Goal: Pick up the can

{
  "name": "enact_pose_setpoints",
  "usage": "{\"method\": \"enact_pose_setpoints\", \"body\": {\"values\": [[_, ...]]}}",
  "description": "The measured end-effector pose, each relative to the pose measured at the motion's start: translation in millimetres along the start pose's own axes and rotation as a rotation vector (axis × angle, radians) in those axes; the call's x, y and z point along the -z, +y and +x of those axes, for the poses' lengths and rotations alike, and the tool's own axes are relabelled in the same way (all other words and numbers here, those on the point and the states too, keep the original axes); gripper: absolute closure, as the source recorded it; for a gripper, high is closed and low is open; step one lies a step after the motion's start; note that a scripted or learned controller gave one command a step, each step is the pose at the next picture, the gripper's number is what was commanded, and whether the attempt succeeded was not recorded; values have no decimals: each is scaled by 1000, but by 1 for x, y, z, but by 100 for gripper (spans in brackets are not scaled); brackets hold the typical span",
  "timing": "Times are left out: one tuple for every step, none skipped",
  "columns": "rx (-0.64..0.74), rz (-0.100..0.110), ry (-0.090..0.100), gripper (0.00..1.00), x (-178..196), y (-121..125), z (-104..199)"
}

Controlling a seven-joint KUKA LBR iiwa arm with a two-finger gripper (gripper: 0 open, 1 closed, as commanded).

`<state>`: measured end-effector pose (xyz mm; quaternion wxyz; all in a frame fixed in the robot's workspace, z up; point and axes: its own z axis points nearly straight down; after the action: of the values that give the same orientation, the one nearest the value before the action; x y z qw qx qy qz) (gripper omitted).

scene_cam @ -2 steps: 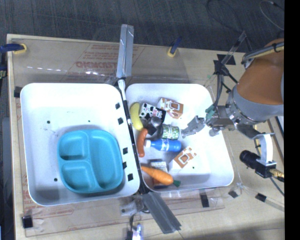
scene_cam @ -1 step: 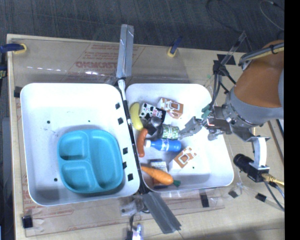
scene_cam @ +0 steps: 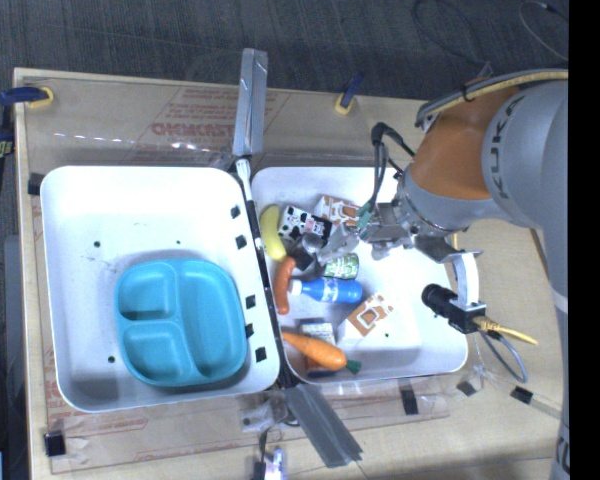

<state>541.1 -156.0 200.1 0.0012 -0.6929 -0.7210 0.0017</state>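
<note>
The can (scene_cam: 341, 266) lay on its side in the right bin (scene_cam: 420, 340), just above a blue bottle (scene_cam: 327, 291) and beside a carrot (scene_cam: 283, 286). The gripper (scene_cam: 346, 236) hovered just over it. A clean grasp likely needed the fingers straddling the can's body without snagging neighbours. Whether they stood apart or together could not be told.

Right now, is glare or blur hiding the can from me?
Camera view: the can is small and soft, its label unreadable, crowded under the gripper; the right bin is bright white but not blown out; the blue tray reads sharply.
</note>
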Motion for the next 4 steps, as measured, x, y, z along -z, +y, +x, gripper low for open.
{"method": "enact_pose_setpoints", "body": {"values": [[59, -3, 0, 0, -92, 58, -16], [17, -2, -1, 0, -108, 25, -56], [-134, 21, 2, 0, -107, 98, -37], [-125, -3, 0, 0, -65, 33, -38]]}}
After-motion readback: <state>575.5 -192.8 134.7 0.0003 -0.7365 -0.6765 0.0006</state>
